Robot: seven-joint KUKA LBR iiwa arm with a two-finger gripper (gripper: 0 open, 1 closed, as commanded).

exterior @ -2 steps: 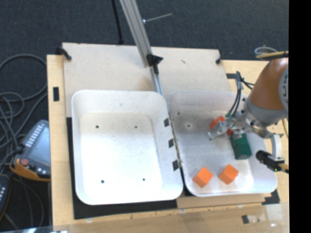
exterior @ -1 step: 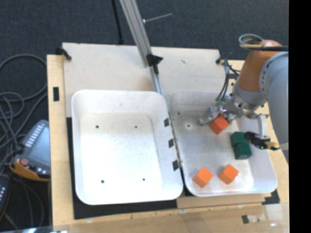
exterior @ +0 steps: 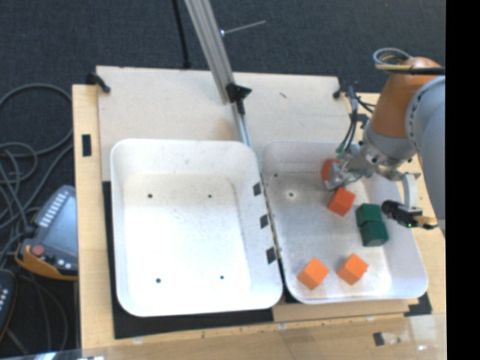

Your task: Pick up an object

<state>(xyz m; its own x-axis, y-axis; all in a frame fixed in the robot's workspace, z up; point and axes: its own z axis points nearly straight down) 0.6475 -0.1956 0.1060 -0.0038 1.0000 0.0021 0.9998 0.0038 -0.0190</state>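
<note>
**Ana:** While the arm [exterior: 405, 118] reaches in from the right, where does its gripper [exterior: 343, 172] sit?

**Ben:** Low over the upper part of the right bin [exterior: 300, 201], with the orange band above the wrist showing just behind it. A red-orange block [exterior: 341, 201] lies directly below the tip, touching it or nearly so.

**Ana:** Is that block between the fingers?

**Ben:** I cannot tell. The tip is small and blurred, and a bit of red-orange at its left side [exterior: 328, 170] could be part of the tool or another object. Whether the pincer is spread or closed is not readable.

**Ana:** What else is in that bin?

**Ben:** A dark green block [exterior: 371, 225] just to the right of the red-orange one, close to it. Nearer the front edge, two orange cubes lie side by side: the left orange cube [exterior: 313, 273] and the right orange cube [exterior: 352, 268], slightly apart from each other.

**Ana:** And the left bin [exterior: 187, 223]?

**Ben:** It sits beside the right bin, their edges meeting at the middle. A slanted metal rail [exterior: 214, 43] rises from behind the seam between them. Off the bench at the left lies a handheld pendant [exterior: 52, 231] among cables.
</note>
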